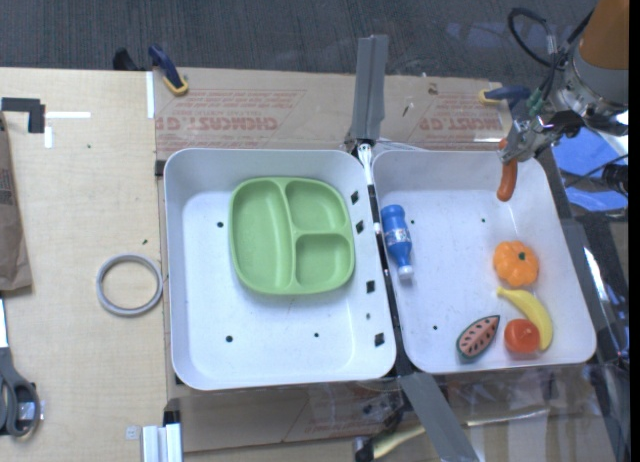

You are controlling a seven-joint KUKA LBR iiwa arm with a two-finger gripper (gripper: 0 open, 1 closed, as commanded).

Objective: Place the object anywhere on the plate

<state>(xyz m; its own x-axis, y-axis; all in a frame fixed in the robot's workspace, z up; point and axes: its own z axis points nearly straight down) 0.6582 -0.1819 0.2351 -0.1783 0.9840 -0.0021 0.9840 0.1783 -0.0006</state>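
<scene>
Two white bins [190, 350]: green divided plate [293, 235] left; right, gripper [516, 148] clamped on a hanging sausage [507, 180], above pumpkin [516, 263], banana [532, 313].

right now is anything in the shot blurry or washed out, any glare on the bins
Camera view: lighting even and soft; the green plate and blue bottle look sharp; the gripper with the sausage at the right bin's far edge is slightly blurred; no strong glare, faint shadows only.

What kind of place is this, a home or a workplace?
Probably a robotics lab: a robot arm over two white bins, toy food such as a banana, and a cardboard-covered bench.
</scene>
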